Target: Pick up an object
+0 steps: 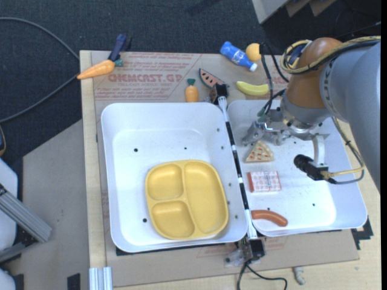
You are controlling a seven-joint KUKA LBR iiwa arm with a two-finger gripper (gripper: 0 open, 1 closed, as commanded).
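In the right bin [338,213] lie a triangular pizza slice [259,153], a pink and white wafer [265,181] and a red sausage [269,217]. My gripper [266,133] hangs low over the back left part of this bin, just above the pizza slice's far tip. The grey arm with its orange band [308,77] comes in from the right and hides the bin floor behind the gripper. I see no object between the gripper's tips.
The left bin [121,132] holds a yellow divided plate [186,198]. Behind the bins on the bench lie a carrot [97,70], a watermelon slice [208,77], a banana [253,88], a blue bottle [237,54] and a small orange toy [191,92].
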